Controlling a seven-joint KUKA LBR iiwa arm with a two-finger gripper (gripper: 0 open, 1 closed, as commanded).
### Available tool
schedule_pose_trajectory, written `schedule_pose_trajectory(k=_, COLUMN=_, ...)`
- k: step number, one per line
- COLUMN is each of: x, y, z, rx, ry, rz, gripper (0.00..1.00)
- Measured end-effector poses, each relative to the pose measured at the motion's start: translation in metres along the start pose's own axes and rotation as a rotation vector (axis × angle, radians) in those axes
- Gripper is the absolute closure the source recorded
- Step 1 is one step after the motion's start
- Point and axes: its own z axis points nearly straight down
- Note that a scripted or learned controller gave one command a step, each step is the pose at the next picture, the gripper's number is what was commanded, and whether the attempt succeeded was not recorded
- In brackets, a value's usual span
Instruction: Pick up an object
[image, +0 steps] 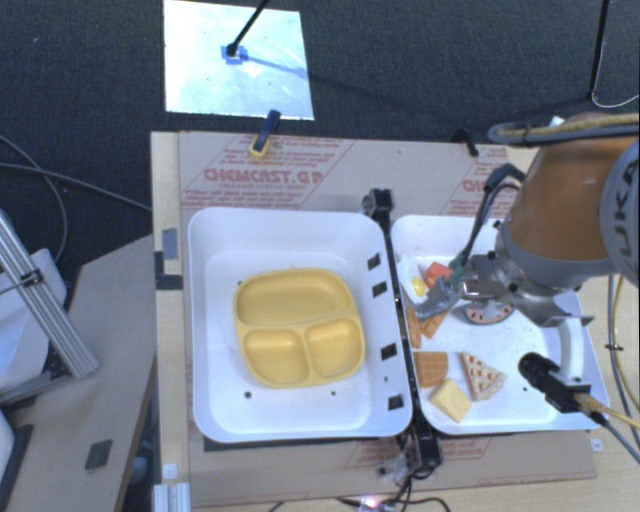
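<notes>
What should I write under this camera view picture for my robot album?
Grey-and-orange arm's gripper reaches among toy food pieces in the right white bin; a yellow divided plastic tray sits in the left white bin.

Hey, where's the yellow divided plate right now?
The yellow divided plate lies in the middle of the left bin in the camera view, across the central divider from the toy food in the right bin.

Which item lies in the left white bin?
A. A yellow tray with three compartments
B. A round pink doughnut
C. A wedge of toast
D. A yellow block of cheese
A: the yellow three-compartment tray sits alone in the left bin, while the small food pieces lie in the right bin, beside the gripper.
</notes>
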Motion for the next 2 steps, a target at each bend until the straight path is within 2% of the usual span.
schedule_pose_trajectory(k=1, x=0.13, y=0.021, z=0.064, rx=0.013, ry=0.005, rz=-0.018, gripper=0.0)
schedule_pose_trajectory(k=2, x=0.02, y=0.083, z=0.06, rx=0.006, ry=-0.004, rz=0.006, gripper=0.0)
